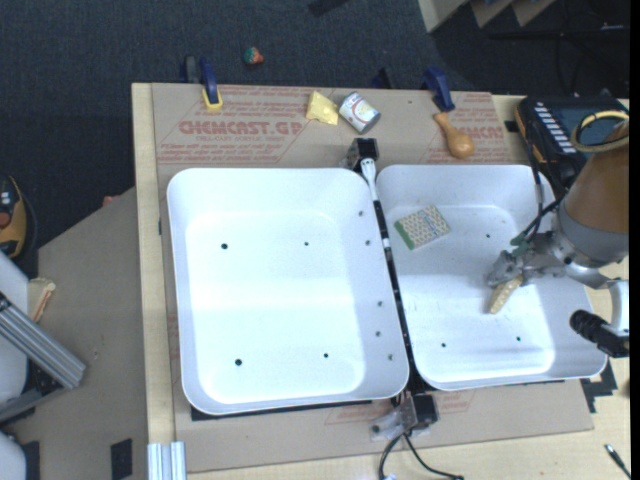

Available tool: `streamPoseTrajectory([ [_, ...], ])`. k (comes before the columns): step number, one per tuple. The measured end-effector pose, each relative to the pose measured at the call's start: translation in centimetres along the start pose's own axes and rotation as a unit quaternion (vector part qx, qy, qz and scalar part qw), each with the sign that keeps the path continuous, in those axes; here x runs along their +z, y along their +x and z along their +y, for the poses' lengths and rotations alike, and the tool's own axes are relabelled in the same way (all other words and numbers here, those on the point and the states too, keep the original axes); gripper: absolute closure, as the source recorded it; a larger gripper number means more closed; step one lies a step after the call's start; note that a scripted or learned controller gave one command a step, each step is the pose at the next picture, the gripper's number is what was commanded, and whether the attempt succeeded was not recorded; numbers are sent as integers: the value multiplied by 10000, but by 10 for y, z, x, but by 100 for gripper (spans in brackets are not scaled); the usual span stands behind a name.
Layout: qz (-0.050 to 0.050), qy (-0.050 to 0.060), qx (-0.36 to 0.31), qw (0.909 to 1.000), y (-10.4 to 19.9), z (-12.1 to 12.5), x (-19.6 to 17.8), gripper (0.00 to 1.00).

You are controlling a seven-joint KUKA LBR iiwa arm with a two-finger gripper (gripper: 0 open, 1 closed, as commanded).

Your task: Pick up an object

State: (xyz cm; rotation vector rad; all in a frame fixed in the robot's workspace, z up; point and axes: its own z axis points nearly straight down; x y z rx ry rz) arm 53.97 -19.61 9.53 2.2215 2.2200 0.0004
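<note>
Dark carpet surrounds a brown surface that carries two white bins side by side. At frame left, the left bin has nothing in it. At frame right, the right bin holds two things: a green-and-white packet near its upper left, and a tan stick toward its right side.

From the frame's right edge comes the arm, with the gripper low over the right bin, directly above the stick. Whether the fingers are released or clenched on the stick I cannot tell; the wrist hides them.

By my reading, the step in hand is the grasp itself, with the stick as the target. The next move calls for a firm closing on the stick and a straight lift, and the stick coming up off the bin floor would prove the hold.

Beyond the bins, along the top of the surface, lie three small things: a yellow piece, a small can and an orange tool.
</note>
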Motion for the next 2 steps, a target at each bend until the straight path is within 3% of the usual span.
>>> streamPoseTrajectory([
  [1,12,-22,-58,10000,92,59,11,100],
  [2,-4,-85,-39,10000,126,132,-98,100],
])
